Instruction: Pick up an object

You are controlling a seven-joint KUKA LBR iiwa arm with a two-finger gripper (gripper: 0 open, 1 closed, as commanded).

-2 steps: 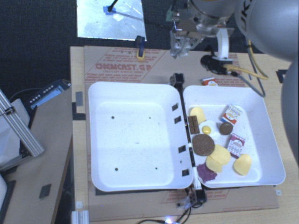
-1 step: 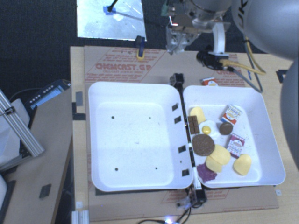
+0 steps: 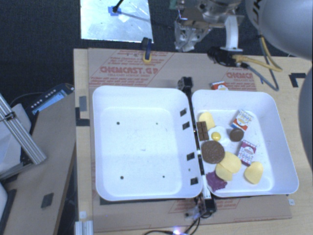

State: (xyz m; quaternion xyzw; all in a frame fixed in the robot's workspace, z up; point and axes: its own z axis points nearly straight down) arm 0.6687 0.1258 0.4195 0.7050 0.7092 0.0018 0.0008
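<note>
The right bin (image 3: 274, 111) holds several small objects: a brown round cookie (image 3: 213, 152), a fried egg piece (image 3: 217, 135), a chocolate bar (image 3: 202, 130), a small brown disc (image 3: 236, 134), two small red-and-white cartons (image 3: 242, 119) (image 3: 247, 152), yellow pieces (image 3: 228, 166) (image 3: 254, 173) (image 3: 206, 120) and a purple piece (image 3: 214, 181). My gripper (image 3: 186, 40) hangs high at the top of the view, beyond the far edge of the bins and well away from the objects. Nothing is seen between its fingers.
The left bin (image 3: 142, 141) sits beside the right one. A small red-and-white item (image 3: 220, 85) lies on the board behind the right bin. Cables (image 3: 254, 67) trail at the back right. A yellow clamp (image 3: 146, 50) stands at the board's far edge.
</note>
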